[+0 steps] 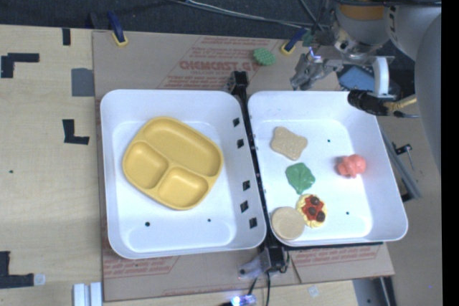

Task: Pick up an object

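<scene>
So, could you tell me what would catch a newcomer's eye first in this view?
Probably the yellow divided plate, lying alone in the left bin. Next, the cluster of toy foods in the right bin: a tan biscuit, a green leafy piece, a pink lump and a small pizza slice. The gripper hangs above that bin's far edge, at upper right.

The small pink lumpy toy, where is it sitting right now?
The small pink lumpy toy lies in the right-hand white bin, near its right wall, apart from the green leafy piece to its left.
</scene>
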Controlling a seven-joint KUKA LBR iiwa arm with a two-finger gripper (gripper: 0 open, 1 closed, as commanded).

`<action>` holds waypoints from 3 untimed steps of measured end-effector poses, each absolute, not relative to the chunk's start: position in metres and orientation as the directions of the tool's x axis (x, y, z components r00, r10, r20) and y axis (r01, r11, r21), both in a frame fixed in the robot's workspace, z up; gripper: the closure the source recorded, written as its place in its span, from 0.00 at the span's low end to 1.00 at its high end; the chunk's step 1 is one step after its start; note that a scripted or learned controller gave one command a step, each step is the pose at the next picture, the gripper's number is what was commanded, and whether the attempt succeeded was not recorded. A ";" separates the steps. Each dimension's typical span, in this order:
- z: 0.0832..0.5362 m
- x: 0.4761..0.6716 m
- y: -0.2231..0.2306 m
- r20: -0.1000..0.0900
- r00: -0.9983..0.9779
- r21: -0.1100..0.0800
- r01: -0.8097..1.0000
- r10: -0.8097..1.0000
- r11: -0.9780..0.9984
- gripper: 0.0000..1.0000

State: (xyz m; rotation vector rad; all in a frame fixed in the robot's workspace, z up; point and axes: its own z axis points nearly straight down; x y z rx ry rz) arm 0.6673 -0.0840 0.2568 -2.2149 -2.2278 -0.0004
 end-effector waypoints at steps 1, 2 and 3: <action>0.238 0.667 -0.030 0.000 -0.005 -0.002 1.000 1.000 0.005 1.00; 0.242 0.659 0.024 0.001 -0.006 -0.002 1.000 1.000 0.006 1.00; 0.220 0.651 0.078 0.000 -0.006 -0.004 1.000 1.000 0.006 1.00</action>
